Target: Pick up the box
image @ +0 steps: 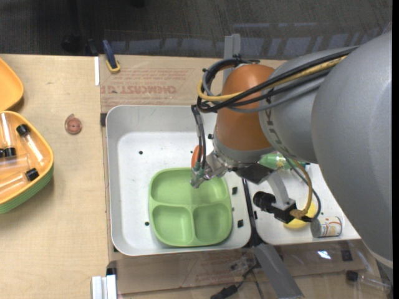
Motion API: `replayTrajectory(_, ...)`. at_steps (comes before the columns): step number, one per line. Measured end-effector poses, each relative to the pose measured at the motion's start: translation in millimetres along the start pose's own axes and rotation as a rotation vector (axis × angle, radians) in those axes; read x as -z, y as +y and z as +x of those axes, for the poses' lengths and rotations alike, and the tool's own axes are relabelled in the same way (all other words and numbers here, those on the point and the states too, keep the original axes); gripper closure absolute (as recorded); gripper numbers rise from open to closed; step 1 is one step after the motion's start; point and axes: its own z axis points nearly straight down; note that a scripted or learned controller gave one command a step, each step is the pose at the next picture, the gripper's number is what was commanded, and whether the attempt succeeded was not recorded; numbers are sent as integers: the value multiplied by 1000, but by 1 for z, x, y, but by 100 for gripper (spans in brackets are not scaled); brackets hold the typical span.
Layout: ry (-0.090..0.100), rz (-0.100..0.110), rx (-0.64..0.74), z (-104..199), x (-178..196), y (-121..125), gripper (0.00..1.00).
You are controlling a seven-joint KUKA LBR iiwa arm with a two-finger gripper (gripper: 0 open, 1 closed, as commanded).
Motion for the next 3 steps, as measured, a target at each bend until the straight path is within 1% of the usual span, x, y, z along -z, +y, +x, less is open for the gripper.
replayTrajectory(1, -1, -2, 136, -77, 85, 4, 100)
replayTrajectory(2, 1, -1, 116, -103, 54, -100, 100)
replayTrajectory(3, 1, -1, -77, -149, 27, -97, 100)
